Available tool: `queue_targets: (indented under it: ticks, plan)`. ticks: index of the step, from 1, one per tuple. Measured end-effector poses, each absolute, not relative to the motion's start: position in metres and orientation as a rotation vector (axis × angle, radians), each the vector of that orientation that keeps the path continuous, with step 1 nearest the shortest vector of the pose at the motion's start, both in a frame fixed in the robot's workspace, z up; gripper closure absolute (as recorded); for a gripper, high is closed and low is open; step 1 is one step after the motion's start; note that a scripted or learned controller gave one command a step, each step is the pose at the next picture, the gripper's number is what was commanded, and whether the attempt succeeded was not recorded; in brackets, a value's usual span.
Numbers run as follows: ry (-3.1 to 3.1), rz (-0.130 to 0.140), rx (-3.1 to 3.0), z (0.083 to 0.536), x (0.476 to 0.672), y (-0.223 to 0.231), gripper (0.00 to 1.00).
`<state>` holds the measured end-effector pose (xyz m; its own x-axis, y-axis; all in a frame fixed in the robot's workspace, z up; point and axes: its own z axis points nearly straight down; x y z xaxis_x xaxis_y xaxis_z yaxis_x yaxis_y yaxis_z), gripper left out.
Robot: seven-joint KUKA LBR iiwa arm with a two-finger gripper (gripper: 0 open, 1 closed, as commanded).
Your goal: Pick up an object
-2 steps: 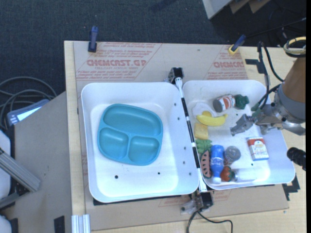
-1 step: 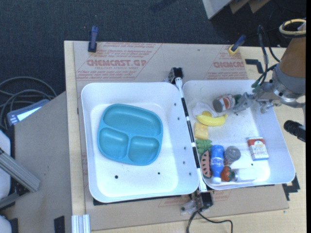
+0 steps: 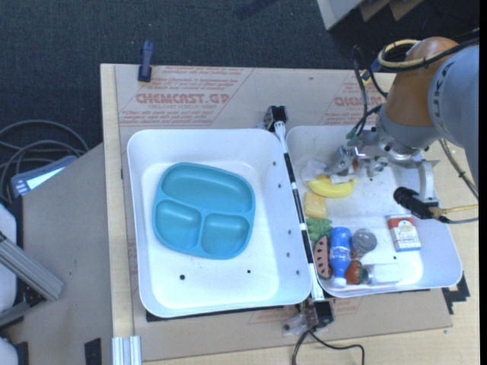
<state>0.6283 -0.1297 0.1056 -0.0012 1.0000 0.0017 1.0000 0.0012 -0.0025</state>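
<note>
Camera view, from the near edge of the counter (image 3: pixel 122 295) back: the right bin (image 3: pixel 449 268) holds a crowd along its near wall, with a watermelon slice (image 3: pixel 323 255), a blue can (image 3: pixel 340 245), a round grey piece (image 3: pixel 365 240) and a small red-and-white box (image 3: pixel 404 233) whose print is too small to read. Just beyond lie a green item (image 3: pixel 317 226), a yellow block (image 3: pixel 315 205) and a banana (image 3: pixel 332 187). The left bin (image 3: pixel 141 204) carries a blue divided plate (image 3: pixel 204 209). Farther back, the tool (image 3: pixel 351 160) hangs over the right bin just behind the banana, at the end of the grey arm (image 3: pixel 426 90); whether it is parted or closed cannot be told, and nothing shows between its tips. By my reading this is the approach step, with the banana the likeliest target. The next move calls for lowering squarely over it, clear of the yellow block. On the board under the bins, red print reads "CHEMCAST G.P" (image 3: pixel 183 97).
</note>
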Motion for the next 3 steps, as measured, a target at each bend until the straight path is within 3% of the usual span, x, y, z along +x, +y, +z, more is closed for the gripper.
queue_targets:
  ticks: [1,2,3]
  plan:
    - [-2.224,-0.001,-2.221,0.085,0.662,-0.138,0.00]
    - [-2.227,-0.003,-2.222,0.096,0.663,-0.138,1.00]
    - [-2.224,-0.002,-2.219,0.186,0.616,-0.058,1.00]
